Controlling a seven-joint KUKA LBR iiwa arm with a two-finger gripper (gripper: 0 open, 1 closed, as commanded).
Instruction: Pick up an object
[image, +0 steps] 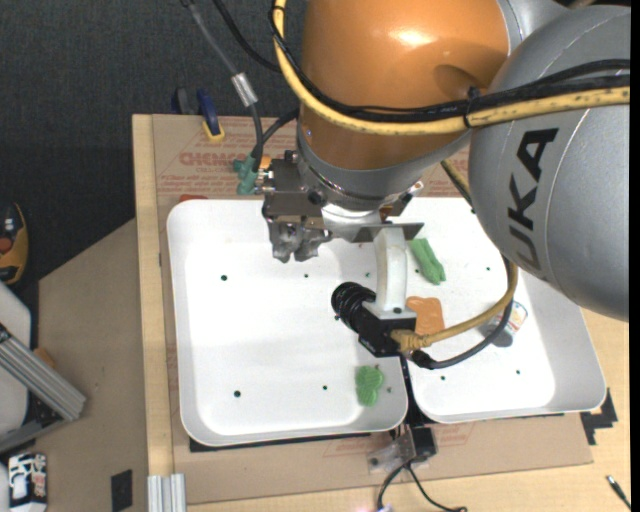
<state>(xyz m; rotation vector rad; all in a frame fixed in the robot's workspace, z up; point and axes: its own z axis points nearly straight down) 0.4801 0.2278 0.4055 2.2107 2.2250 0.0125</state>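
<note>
Gripper (296, 238) hangs over the left white bin (200, 300), top edge; finger state cannot be told from this angle.

Candidates: small green lumpy piece (370, 384) at left bin's lower right; green oblong block (429, 259) and orange soft-looking wedge (425, 315) in right bin (540, 380). All look light, probably squashy; pinch across narrow width.

The arm (470, 110), cut off by the top and right edges, hides much of the right bin (530, 390) and the far rim of the left bin (200, 300). Its gripper (295, 240) is too shadowed to read. An orange object (428, 315) sits partly behind a black fitting (365, 315). A blue-and-white item (512, 320) is too small to identify.
</note>
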